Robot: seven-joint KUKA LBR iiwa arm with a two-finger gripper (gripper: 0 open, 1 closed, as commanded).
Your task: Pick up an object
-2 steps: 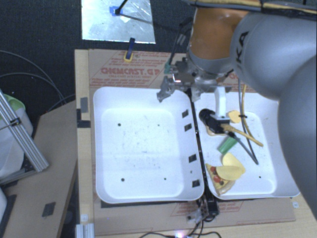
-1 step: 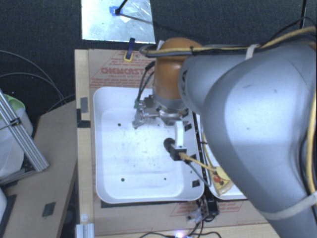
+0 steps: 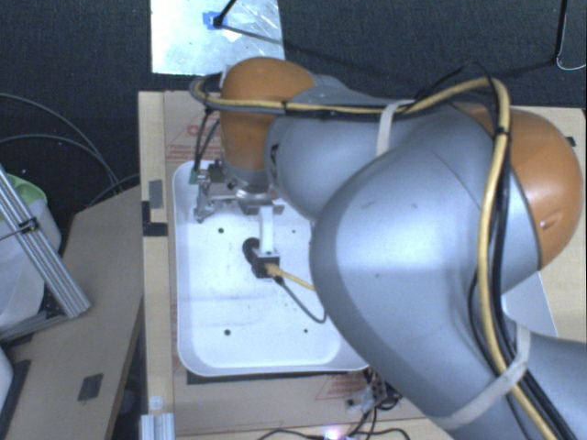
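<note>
**Arm** (image 3: 413, 236): one. Grey, with orange casing at two joints. It comes in over the table's right edge and bends down toward the bin's far edge, by my judgement to bring its tool low enough for a pick. It covers the right part of the bin and everything past it.

**Table** (image 3: 156, 319): one. A pale board, laid flat to carry the bin, which sits close to its left edge.

**Bin** (image 3: 220, 319): one counted. White and shallow with rounded corners, set square to the table edges so that its floor lies open from above. There are a few dark specks on the floor, possibly holes, though they are too small to tell.

**Silvery sheet** (image 3: 197, 26): one. It lies flat on dark ground beyond the table's far edge, with one small blue scrap on it. Its use is not evident.

**Metal rail** (image 3: 41, 255): one. It slants past the table's left edge and belongs to neighbouring gear, not to the task.

**End effector** (image 3: 229, 195): one. It hangs under the orange wrist, low over the bin near its far left corner. Whether it is spread or pressed together cannot be told, and no grasp can be confirmed.

**Object**: no count can be given. Where it lies cannot be told, because the arm hides much of the bin. I judge the pick as not yet done.
</note>
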